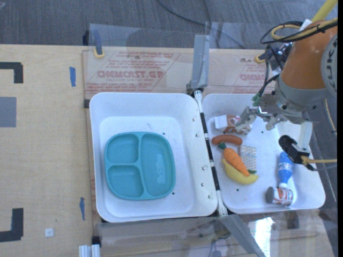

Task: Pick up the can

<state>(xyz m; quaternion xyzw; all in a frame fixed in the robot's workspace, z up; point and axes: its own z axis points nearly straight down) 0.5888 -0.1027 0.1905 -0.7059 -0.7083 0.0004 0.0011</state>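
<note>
White plastic forms two shallow bins side by side on the bench. The left bin (pixel 96 143) holds a teal divided plate (pixel 140 165) with three compartments, lying flat near its middle. The right bin (pixel 317 194) holds the rest: a toy sausage (pixel 226 140), and just below it a toy carrot (pixel 235 160) lying across a toy banana (pixel 240 175). A blue bottle (pixel 285 169) lies toward the right side, and the can (pixel 281 195) lies on its side just below it, close to the bin's near right corner. The gripper (pixel 247 118) hangs over the upper part of the right bin, above a small white-and-brown packet (pixel 227 122), well apart from the can; whether it is apart or together cannot be told. The arm (pixel 305 68) carries its orange band above.
</note>
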